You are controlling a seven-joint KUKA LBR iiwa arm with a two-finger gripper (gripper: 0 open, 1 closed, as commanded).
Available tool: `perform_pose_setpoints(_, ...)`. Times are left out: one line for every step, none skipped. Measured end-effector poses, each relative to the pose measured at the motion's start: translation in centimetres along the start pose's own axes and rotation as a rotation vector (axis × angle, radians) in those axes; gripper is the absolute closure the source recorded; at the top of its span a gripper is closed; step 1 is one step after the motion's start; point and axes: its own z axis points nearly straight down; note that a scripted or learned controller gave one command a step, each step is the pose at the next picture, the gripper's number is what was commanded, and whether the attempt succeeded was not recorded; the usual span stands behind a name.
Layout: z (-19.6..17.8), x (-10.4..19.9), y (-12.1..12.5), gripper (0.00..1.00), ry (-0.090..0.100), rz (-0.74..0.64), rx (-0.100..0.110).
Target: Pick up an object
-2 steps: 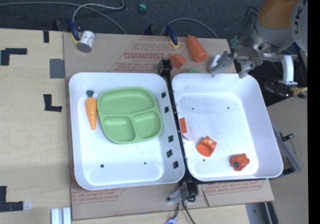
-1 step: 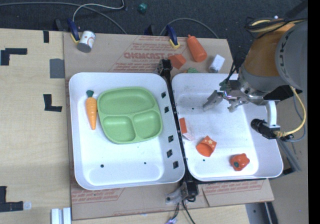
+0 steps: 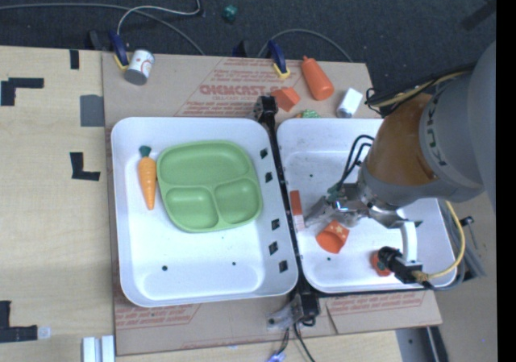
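The tool (image 3: pixel 334 211) is hanging low in the right bin (image 3: pixel 322 147), just above a small orange block (image 3: pixel 332 238) near the bin's front. I cannot tell if the tool is touching the block or how it is set, because the big grey arm (image 3: pixel 451 143) is covering most of it.

The block is sitting a bit to one side of the tool, so it may slip away or get pushed toward the bin wall. A thin orange piece (image 3: pixel 296 205) is lying close by and may get bumped. The far side of the right bin is hiding under the arm. The carrot (image 3: pixel 147 179) and green plate (image 3: pixel 211 185) are lying well apart in the left bin (image 3: pixel 129 255).
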Motion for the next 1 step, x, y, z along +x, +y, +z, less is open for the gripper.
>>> perform_pose_setpoints(0.58,0.16,-2.99,0.0,-0.007,0.002,-0.013)
